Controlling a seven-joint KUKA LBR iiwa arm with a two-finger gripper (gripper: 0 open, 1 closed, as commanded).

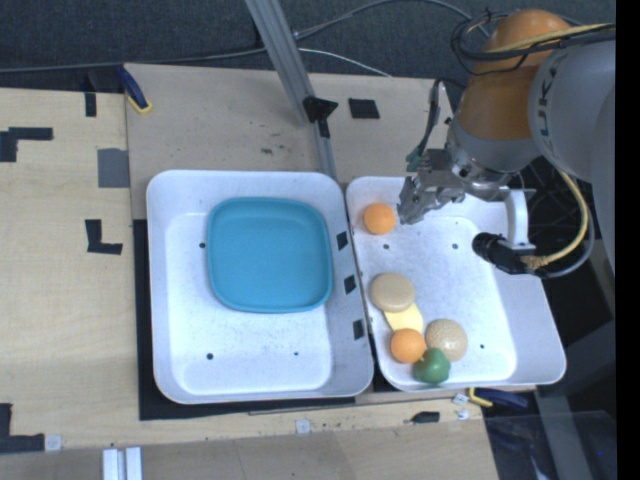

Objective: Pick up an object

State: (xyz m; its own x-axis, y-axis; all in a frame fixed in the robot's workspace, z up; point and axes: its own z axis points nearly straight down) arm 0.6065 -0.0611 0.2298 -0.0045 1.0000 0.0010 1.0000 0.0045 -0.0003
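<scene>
Where gripper (412,211) hangs, orange ball (378,218) beside.

Robotics lab: taped bench (60,268), 2 bins (170,368).

A grey arm (585,88) with an orange band (505,78) was seen, looped with black cables (570,243), a dark metal gripper (415,211) mounted below the band.

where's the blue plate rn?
The blue plate lies flat in the left bin, toward its far side, across the divide from the small orange ball in the right bin.
</scene>
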